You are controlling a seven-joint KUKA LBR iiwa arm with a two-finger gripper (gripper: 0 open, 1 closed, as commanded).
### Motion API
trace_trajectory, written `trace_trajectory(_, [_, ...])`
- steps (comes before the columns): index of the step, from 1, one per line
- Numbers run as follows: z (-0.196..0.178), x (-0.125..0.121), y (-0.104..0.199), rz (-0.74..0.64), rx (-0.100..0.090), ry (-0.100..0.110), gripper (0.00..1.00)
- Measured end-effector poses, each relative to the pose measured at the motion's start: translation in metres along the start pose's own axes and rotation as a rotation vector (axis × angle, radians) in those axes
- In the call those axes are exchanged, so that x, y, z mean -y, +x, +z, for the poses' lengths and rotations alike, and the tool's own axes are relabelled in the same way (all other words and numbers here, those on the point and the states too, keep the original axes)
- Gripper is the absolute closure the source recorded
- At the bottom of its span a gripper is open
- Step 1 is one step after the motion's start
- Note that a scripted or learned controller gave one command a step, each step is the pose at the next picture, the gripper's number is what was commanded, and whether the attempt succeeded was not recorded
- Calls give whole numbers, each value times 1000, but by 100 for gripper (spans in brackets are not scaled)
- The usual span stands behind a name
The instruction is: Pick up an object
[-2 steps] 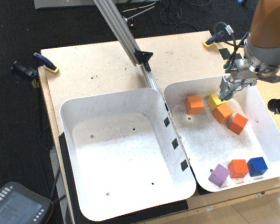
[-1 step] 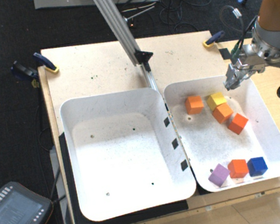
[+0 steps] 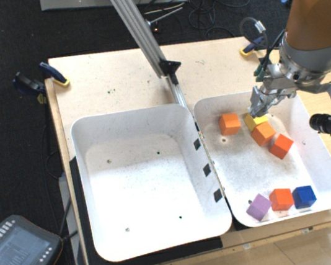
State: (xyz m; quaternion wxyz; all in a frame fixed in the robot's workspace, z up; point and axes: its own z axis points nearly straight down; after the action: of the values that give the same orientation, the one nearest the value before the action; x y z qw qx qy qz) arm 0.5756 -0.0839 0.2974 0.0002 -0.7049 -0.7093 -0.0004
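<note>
Yellow is the colour of the small block [image 3: 251, 122] under the end effector [image 3: 258, 109]. It sits in the right bin [image 3: 321, 162], near the far side, and part of it is hidden. An orange block [image 3: 263, 132] touches it on the near side. Another orange block [image 3: 281, 145] lies just beside that one. A fourth block, orange too [image 3: 229, 123], sits to the left, a little apart. Along the near edge are a purple block [image 3: 259, 207], an orange-red block [image 3: 281, 198] and a blue block [image 3: 304, 196] in a row. The left bin [image 3: 137, 183] sits next to it on the bench [image 3: 113, 81]. The arm [image 3: 312, 16] reaches in from the right and points down at the yellow block. I cannot tell how wide the end effector is.
</note>
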Motion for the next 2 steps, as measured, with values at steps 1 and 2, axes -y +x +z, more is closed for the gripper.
trace_trajectory(1, [27, 13, 49, -1, -1, 3, 100])
trace_trajectory(2, [30, 30, 102, -2, -1, 2, 100])
